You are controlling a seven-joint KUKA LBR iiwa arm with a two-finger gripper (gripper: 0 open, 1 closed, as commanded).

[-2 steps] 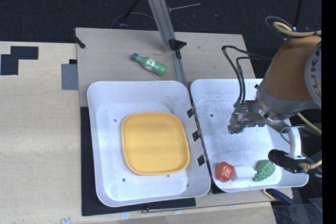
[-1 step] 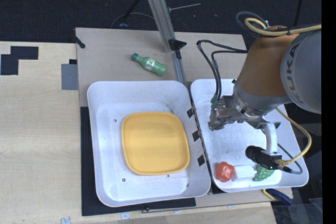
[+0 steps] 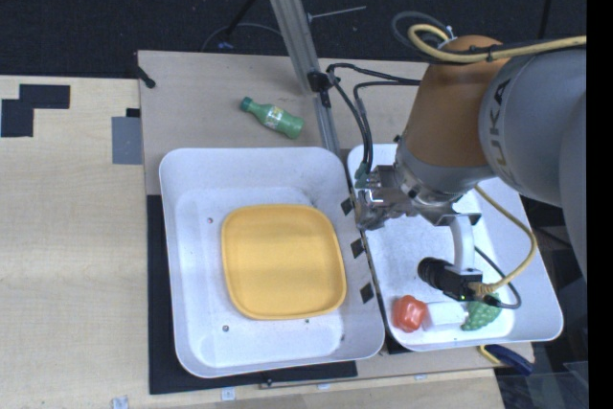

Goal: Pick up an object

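Red object (image 3: 410,313), small and rounded, lies in the near part of the right bin (image 3: 407,254), and we take it as the closest loose thing to the end effector (image 3: 375,201). The end effector sits under the grey wrist, over the right bin's left edge, apart from the red object. We cannot tell whether it is wide or narrow, and we see nothing held in it. Just right of the red object lies a white piece (image 3: 442,312), and past that a green object (image 3: 482,315) with a lumpy outline, so the three form a row along the bin's near side. In the left bin (image 3: 192,182) a yellow plate (image 3: 283,261) lies flat, filling much of the floor. Beyond both bins, a green bottle (image 3: 272,116) lies on its side on the tabletop (image 3: 192,101), near a slanted metal post (image 3: 292,14).
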